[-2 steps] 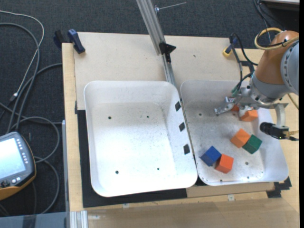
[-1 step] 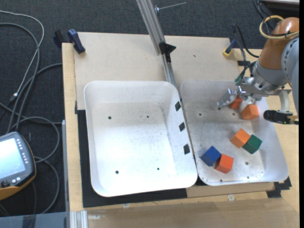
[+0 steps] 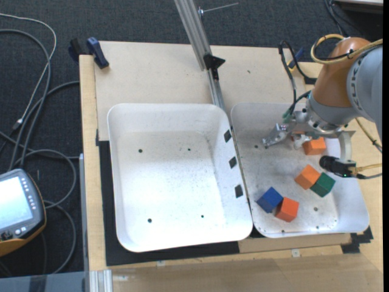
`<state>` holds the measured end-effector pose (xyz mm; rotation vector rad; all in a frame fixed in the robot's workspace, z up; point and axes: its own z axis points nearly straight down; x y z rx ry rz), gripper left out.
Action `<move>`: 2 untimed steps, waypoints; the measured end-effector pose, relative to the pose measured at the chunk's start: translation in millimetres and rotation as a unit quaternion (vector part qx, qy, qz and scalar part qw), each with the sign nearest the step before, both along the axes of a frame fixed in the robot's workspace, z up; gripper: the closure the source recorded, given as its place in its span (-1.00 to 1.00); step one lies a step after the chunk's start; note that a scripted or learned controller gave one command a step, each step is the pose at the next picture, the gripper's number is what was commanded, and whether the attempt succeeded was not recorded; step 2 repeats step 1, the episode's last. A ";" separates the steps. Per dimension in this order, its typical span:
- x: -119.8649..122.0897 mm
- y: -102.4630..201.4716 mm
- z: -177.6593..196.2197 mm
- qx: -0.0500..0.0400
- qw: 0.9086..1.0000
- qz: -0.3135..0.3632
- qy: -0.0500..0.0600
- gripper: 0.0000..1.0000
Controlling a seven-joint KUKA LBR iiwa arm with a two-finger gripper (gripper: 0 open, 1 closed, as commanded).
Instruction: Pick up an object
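Several blocks lie in the right bin (image 3: 255, 126). One orange block (image 3: 315, 145) sits near the far right, just right of my gripper (image 3: 281, 134). A second orange block (image 3: 307, 176) touches a green block (image 3: 323, 185) further forward. A blue block (image 3: 269, 199) and an orange-red block (image 3: 288, 209) lie together near the front edge. My gripper hangs low over the back part of the right bin, under the orange-banded wrist (image 3: 337, 81). I see no block held in it.
The left bin (image 3: 121, 126) stands beside the right one, their rims meeting at the middle. A slanted metal pole (image 3: 193, 26) rises from behind the bins. Cables run along the arm at the right. A blue clamp (image 3: 97, 51) sits at the bench's back left corner.
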<state>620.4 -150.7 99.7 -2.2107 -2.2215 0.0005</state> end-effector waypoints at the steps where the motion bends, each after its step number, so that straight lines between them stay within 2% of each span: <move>1: 45.9 -44.6 -6.1 0.019 0.999 -0.006 0.042 -1.00; 2: 45.9 -44.6 -6.1 0.019 0.999 -0.006 0.042 -1.00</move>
